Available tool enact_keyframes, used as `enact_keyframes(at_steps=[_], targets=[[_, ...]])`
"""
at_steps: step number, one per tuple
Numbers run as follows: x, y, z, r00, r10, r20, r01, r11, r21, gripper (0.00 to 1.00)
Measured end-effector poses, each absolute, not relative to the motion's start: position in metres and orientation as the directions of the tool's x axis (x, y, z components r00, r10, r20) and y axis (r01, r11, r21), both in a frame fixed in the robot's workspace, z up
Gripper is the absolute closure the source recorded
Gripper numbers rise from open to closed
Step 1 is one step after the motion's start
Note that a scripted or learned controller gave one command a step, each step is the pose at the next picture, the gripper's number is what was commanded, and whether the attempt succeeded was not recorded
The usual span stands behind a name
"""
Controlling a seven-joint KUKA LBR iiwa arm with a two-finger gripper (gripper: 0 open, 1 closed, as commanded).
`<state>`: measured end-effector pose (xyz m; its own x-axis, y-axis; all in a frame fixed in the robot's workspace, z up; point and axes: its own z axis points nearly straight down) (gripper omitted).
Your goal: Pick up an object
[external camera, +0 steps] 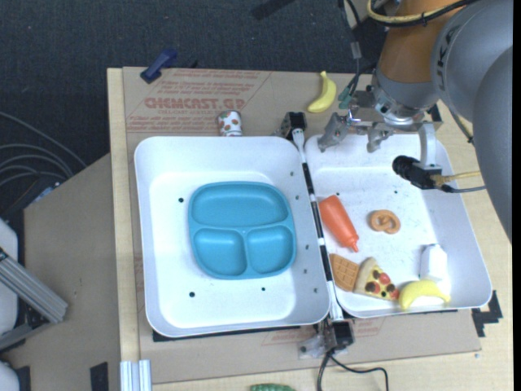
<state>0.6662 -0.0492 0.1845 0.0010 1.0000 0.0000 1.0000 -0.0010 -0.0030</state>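
Objects for picking lie in the right white bin (456, 218), all nearer the camera than the claw (352, 137). The arm (456, 39) holds the claw above the far rim of this bin, fingers spread apart with nothing between them. To the claw's left, the other white bin (163, 283) holds a blue divided tray (241, 228). Below the claw are an orange bottle (339, 222), a pizza slice (376, 281), a banana (422, 293), a white block (433, 261) and a pretzel (383, 221).
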Motion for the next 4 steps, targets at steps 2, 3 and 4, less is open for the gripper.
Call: enact_keyframes(at_steps=[2, 3, 4], targets=[[0.667, -0.049, 0.195, 0.000, 1.000, 0.000, 1.000, 0.000, -0.001, 0.00], [0.666, -0.056, 0.185, 0.001, 1.000, 0.000, 1.000, -0.001, -0.002, 0.00], [0.648, -0.099, 0.099, 0.001, 1.000, 0.000, 1.000, -0.001, -0.002, 0.00]])
